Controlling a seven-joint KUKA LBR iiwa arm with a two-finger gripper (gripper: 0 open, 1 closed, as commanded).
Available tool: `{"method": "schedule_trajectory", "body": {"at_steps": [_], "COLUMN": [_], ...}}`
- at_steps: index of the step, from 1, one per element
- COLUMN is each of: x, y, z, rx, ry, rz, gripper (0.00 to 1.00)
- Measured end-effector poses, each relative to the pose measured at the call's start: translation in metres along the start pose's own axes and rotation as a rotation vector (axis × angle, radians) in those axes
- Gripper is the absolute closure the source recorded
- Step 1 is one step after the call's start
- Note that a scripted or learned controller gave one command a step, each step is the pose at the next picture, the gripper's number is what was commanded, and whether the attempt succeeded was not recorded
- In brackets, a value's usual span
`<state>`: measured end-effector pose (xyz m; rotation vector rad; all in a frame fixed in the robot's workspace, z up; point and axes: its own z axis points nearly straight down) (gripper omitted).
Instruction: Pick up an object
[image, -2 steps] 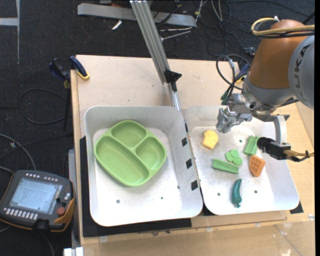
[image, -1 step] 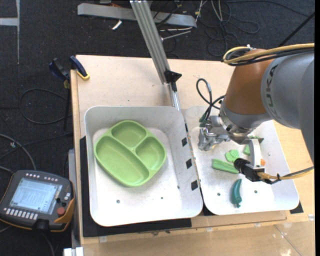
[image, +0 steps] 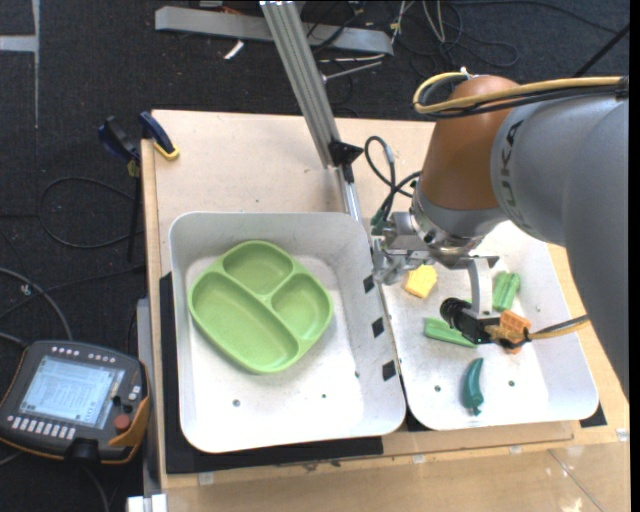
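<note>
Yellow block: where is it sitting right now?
In the camera view, the yellow block lies in the right bin, toward its upper left near the wall of the left bin, with a green stick just below it.

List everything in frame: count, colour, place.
left bin: 1, white, bench left
right bin: 1, white, bench right
divided plate: 1, green, left bin
yellow block: 1, yellow, right bin, left side
green block: 1, green, right bin, far side
green strip: 1, green, right bin, middle
curved piece: 1, teal, right bin, near side
orange piece: 1, orange, right bin, middle
clamp: 1, blue and yellow, bench far-left corner
pendant: 1, grey, floor left of bench
arm: 1, grey with orange band, from right
pincer: 1, metallic, over right bin
</note>
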<state>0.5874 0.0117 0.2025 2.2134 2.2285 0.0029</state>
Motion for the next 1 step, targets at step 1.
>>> {"method": "schedule_trajectory", "body": {"at_steps": [1], "x": [-0.0003], "y": [0.0464], "z": [-0.0484], "rx": [-0.007], "ry": [-0.002], "rz": [0.003], "gripper": [1.00]}}
